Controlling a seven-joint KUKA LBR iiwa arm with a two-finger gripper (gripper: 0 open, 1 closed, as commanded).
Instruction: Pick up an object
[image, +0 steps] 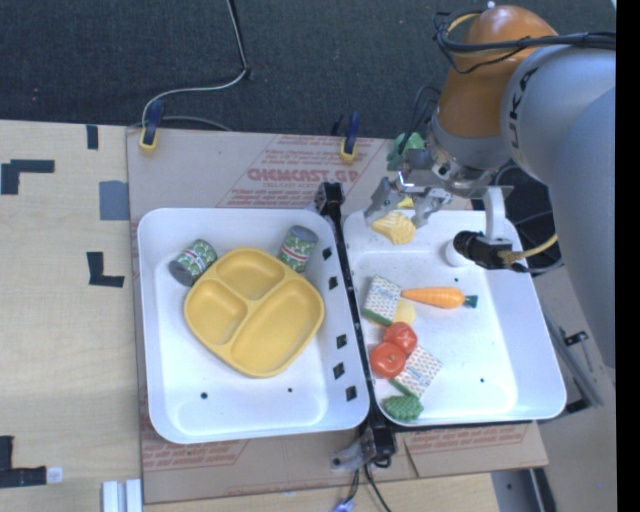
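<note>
My gripper (403, 209) hangs over the back left corner of the right bin (500, 350), fingers spread apart. Just under the fingertips a yellow ridged toy piece (395, 230) lies on the bin floor, and I see no finger pressing on it. Farther forward in the same bin lie an orange carrot (436, 297), a red tomato (392, 350), a pale checked sandwich piece (382, 298), a second checked piece (420, 368) and a green leafy toy (402, 407).
The left bin (170, 400) holds a yellow divided plate (255, 312) and two small green-grey cans (193, 260) (298, 247). A black divider (343, 300) runs between the bins. Two clamps (349, 150) pin the cardboard at the back.
</note>
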